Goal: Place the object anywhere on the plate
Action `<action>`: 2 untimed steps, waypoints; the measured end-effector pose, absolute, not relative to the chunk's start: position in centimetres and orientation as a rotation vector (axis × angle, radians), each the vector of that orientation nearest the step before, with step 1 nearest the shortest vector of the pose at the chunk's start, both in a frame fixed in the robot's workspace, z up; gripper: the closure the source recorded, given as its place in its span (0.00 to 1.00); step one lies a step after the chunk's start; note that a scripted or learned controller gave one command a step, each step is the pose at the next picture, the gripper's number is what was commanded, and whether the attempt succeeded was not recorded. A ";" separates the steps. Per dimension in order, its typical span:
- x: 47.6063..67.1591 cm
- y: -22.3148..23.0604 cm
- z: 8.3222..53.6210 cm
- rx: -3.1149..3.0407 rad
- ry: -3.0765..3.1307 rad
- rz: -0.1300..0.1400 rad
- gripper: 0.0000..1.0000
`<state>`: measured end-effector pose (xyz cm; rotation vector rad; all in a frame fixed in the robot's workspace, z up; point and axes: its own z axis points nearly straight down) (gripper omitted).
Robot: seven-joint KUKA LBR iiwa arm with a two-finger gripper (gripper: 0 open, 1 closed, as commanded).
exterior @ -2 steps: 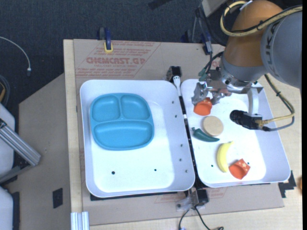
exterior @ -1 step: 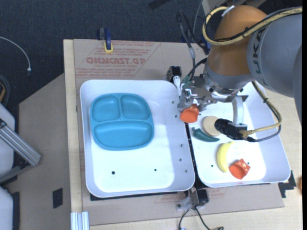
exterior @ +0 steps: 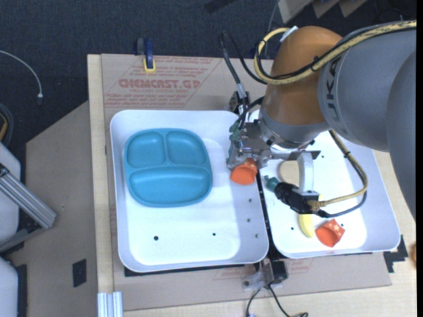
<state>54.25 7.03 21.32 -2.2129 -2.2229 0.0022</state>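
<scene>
From the camera above the bench, two shallow white bins sit side by side on a brown board. The left bin holds a blue divided plate with three compartments, lying in the bin's upper left part; nothing rests on it. The rest of that bin's floor is bare white, apart from a few small dark dots.

The arm reaches in from the right, its orange band bulking over the divide between the bins. Below it the gripper hangs at the right edge of the left bin, just beside the wall shared with the right bin. Directly under the gripper's tip sits a small orange object, rounded and perhaps a toy fruit or vegetable. It looks to be pinched between the fingers, narrow-set around its top, though the wrist's bulk and the slant of the view make that hard to confirm; it may equally be only touching them.

In the right bin lie a small yellow piece and an orange-red block, touching or nearly so, near the front wall. A black cable fitting crosses above them.

As a judgement, the task is about half done: the orange object appears to be picked up and carried over into the plate's bin, but it is well apart from the plate. What remains is a move leftward over the plate, then lowering and releasing.
</scene>
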 end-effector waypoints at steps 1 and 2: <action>52.3 10.0 21.9 -2.215 -2.222 0.001 1.00; 52.2 8.5 22.9 -2.223 -2.221 -0.001 1.00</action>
